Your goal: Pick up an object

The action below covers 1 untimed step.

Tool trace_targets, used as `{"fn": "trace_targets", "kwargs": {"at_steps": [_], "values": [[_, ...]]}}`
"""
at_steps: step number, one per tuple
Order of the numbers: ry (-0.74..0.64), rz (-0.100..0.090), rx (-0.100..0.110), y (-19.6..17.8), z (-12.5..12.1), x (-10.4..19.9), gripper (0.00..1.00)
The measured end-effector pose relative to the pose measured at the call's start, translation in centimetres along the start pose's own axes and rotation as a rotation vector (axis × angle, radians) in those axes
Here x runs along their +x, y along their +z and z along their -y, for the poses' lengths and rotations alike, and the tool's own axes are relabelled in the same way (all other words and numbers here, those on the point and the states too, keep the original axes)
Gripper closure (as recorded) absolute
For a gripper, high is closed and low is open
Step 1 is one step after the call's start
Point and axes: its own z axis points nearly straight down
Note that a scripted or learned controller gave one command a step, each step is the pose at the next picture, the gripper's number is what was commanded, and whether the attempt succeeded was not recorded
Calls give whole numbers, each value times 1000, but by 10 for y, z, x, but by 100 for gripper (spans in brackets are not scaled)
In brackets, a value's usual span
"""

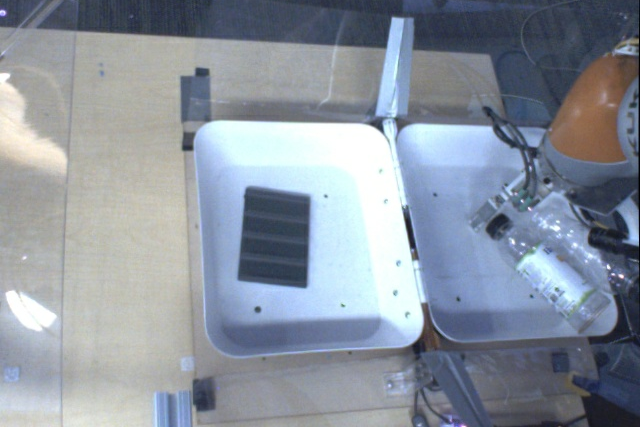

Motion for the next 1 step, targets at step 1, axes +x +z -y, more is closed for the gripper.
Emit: {"fn": "trace_targets", "kwargs": {"at_steps": [1], "values": [[-1, 6, -12, -14, -6, 0, 100]]}}
